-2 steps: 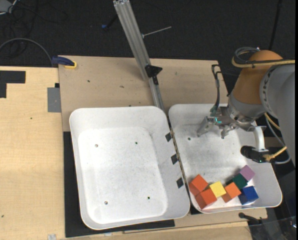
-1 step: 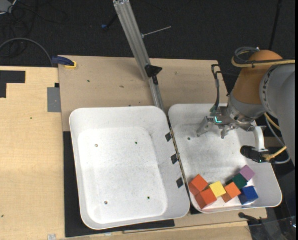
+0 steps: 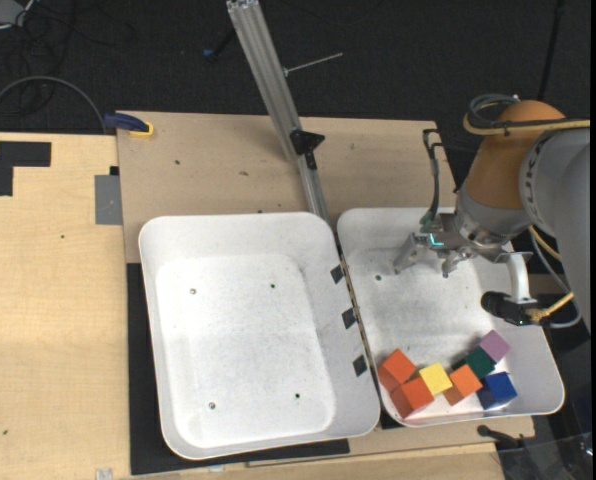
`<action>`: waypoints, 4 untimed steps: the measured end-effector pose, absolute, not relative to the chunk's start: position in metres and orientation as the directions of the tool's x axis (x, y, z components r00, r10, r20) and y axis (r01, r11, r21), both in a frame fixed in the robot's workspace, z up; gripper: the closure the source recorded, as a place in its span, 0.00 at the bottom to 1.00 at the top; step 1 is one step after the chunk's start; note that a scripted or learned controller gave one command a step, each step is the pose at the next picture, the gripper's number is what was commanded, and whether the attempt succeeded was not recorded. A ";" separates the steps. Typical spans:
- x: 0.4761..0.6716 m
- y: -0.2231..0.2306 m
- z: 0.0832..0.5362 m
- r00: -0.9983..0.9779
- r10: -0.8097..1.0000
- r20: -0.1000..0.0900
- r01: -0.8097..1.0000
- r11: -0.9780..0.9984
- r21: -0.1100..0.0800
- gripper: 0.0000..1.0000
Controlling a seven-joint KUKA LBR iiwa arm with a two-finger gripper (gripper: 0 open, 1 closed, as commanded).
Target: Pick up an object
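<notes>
Several coloured blocks lie bunched at the near right corner of the right bin (image 3: 418,308): an orange-red block (image 3: 398,365), a red block (image 3: 414,397), a yellow block (image 3: 435,379), an orange block (image 3: 465,380), a green block (image 3: 481,361), a purple block (image 3: 494,346) and a blue block (image 3: 498,391). My gripper (image 3: 424,264) hangs over the far part of that bin, well behind the blocks. It is open, its fingers spread, with nothing between them.
The left bin (image 3: 238,318) sits beside the right one, with black clips along the shared rim. A slanted aluminium bar (image 3: 278,98) rises behind the bins. The grey and orange arm (image 3: 508,178) fills the right side.
</notes>
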State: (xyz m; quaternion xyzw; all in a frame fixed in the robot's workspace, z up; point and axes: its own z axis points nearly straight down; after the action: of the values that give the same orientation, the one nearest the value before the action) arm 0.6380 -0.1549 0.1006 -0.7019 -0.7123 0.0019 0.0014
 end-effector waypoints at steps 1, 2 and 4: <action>0.638 -0.155 0.101 -0.016 1.000 -0.001 1.000 0.016 -0.005 0.00; 0.638 -0.155 0.101 -0.016 1.000 -0.001 1.000 0.016 -0.005 0.00; 0.638 -0.155 0.101 -0.017 1.000 -0.001 1.000 0.017 -0.005 0.00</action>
State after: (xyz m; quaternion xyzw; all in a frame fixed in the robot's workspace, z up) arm 0.6381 -0.1546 0.1006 -0.7012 -0.7130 0.0021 0.0015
